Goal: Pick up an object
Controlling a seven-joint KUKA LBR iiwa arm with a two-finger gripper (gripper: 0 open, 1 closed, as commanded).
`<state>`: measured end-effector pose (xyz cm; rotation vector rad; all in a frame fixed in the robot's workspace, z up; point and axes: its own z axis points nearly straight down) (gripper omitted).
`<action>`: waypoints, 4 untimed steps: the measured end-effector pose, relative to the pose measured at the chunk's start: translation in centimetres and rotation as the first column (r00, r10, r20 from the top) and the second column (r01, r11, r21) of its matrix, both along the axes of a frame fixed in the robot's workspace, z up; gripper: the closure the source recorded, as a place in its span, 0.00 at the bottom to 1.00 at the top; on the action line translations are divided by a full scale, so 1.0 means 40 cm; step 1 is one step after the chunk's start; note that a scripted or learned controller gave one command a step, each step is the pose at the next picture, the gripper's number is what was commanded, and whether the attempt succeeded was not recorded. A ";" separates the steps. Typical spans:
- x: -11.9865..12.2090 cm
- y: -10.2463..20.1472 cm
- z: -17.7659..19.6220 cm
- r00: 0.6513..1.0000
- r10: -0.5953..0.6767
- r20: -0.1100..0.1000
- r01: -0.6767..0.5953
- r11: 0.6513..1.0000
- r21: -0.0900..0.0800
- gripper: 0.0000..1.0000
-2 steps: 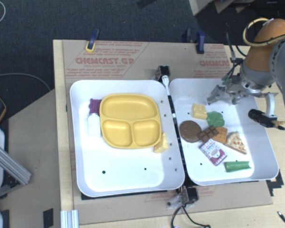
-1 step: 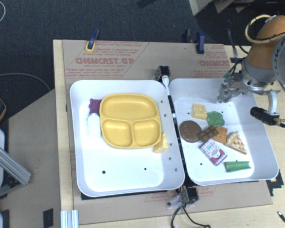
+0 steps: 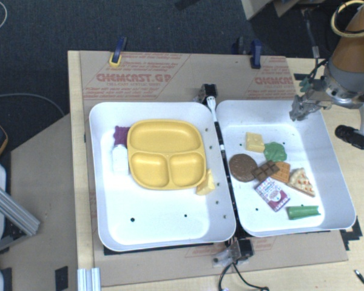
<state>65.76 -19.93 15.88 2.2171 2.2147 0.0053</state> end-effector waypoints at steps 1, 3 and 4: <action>0.014 -0.014 0.156 1.000 0.001 0.000 -0.001 1.000 0.000 1.00; -0.022 0.140 0.158 1.000 0.007 -0.010 -0.007 1.000 0.006 1.00; -0.055 0.268 0.134 1.000 0.005 -0.012 -0.005 1.000 0.005 1.00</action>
